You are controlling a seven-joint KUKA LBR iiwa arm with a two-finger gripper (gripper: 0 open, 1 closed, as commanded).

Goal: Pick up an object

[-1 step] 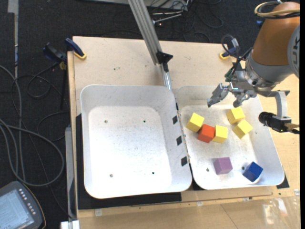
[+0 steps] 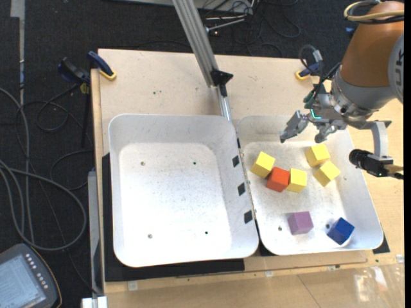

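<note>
Fingers (image 2: 290, 128) spread above yellow blocks (image 2: 318, 155) and orange block (image 2: 278, 179).

Two bins sit side by side on the surface (image 2: 160, 82). The left bin (image 2: 128, 172) fills the middle of the frame. The right bin (image 2: 359, 226) is at the lower right, its edge touching the left one.

All the blocks lie in the right bin. Near the middle of that bin, three blocks (image 2: 278, 174) huddle in a row, touching. To their right, two more blocks (image 2: 322, 164) sit close together, one behind the other. Toward the bottom of the bin, one block (image 2: 299, 222) lies alone, and another block (image 2: 341, 230) rests near the lower right corner.

The end effector (image 2: 308, 128) hangs over the top part of the right bin, behind the blocks. A pole (image 2: 196, 34) slants from the top of the frame down to where the bins meet.
</note>
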